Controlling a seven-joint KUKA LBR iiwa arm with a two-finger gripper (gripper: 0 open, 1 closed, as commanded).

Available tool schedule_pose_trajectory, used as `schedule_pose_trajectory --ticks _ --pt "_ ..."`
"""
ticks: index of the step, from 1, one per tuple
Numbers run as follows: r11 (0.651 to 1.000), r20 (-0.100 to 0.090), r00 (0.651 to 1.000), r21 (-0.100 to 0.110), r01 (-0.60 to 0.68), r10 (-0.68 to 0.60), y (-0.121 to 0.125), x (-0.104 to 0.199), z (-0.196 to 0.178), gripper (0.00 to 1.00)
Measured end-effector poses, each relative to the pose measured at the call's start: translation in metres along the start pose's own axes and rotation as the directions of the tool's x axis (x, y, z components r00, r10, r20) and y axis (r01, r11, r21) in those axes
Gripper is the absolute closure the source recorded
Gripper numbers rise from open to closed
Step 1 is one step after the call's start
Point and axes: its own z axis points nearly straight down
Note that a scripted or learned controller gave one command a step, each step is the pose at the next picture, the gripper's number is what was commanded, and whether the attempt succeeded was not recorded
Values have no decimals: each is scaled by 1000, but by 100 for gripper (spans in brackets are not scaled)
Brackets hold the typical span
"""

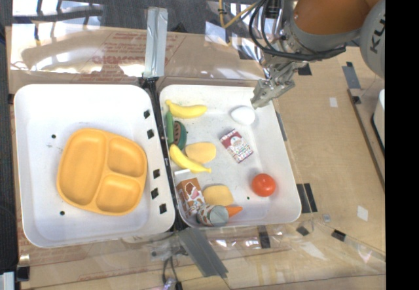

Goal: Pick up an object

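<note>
Two white bins sit side by side on my bench. In the left bin I see a yellow divided tray and nothing of the arm. The right bin holds the clutter: a banana near the top, a second banana lower down, a dark green item between them against the left wall, a white egg-shaped object, a small red-and-white carton, a red tomato, two pale orange lumps, a brown packet, and a can with a carrot beside it at the bottom edge. I have the gripper at the bin's upper right corner, just above and beside the white egg-shaped object, with nothing between its fingers. From this angle I cannot tell whether they are apart or together.
</note>
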Motion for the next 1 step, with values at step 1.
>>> schedule_pose_trajectory --ticks 1 --pt "986 2 986 -4 169 -169 1 14 22 100"
